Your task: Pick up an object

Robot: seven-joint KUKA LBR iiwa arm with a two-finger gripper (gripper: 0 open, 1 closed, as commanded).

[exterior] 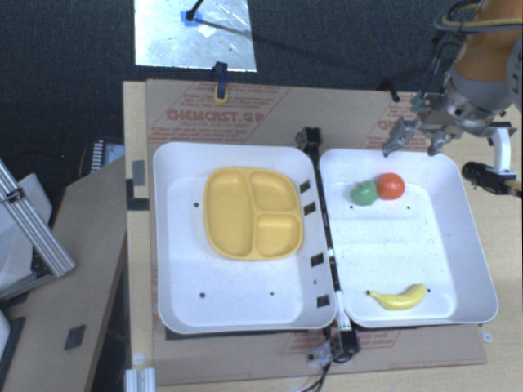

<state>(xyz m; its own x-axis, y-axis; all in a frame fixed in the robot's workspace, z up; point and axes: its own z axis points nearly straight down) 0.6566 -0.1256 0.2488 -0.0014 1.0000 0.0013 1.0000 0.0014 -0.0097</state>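
Observation:
In the right bin (pixel 458 243) lie a green apple (pixel 364 193) and a red-orange tomato (pixel 391 185) touching each other near the back. A yellow banana (pixel 400 297) rests near the front edge. My gripper (pixel 417 140) hangs above the bin's back rim, up and to the right of the two round fruits. Its two fingers stand apart with nothing between them.
The left bin (pixel 176 243) holds a yellow divided plate (pixel 252 212). A black clip strip (pixel 320 219) runs between the bins. Cardboard (pixel 245 113) lies under both bins, and a silver sheet (pixel 194 21) sits at the back.

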